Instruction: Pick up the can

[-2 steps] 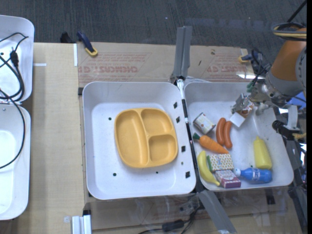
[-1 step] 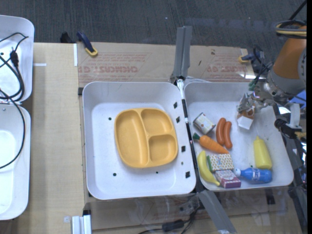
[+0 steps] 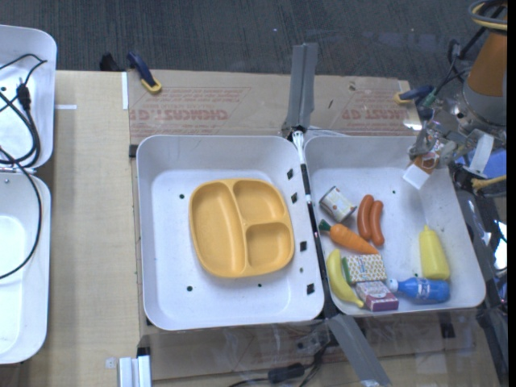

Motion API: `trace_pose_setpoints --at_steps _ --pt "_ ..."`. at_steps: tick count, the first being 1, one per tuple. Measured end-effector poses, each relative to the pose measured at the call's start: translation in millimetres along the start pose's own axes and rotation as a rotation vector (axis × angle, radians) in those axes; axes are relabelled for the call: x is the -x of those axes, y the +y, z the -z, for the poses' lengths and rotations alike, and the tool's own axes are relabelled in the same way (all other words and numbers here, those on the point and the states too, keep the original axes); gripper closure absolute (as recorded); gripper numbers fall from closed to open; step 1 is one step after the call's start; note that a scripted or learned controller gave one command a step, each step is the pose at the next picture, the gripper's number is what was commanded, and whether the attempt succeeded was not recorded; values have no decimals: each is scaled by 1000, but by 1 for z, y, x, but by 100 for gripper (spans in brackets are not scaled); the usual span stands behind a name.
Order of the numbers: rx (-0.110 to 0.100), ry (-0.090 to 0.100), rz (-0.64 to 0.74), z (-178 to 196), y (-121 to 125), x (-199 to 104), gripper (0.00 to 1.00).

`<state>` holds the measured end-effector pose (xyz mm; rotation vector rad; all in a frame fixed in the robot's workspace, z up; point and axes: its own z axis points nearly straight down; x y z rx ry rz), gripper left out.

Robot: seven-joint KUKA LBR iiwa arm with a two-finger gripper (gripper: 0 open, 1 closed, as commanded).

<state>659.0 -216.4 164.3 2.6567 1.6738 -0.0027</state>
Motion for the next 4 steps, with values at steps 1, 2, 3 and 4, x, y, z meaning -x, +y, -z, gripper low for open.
trace_pose_setpoints --at_steps 1,2,3,4 --pt "-1 -3 3 8 0 -1 100" --pt "-2 -3 3 8 0 -1 0" --pt "-4 3 42 -73 -17 -16 0" --pt "-1 2 281 -72 -42 -22 0"
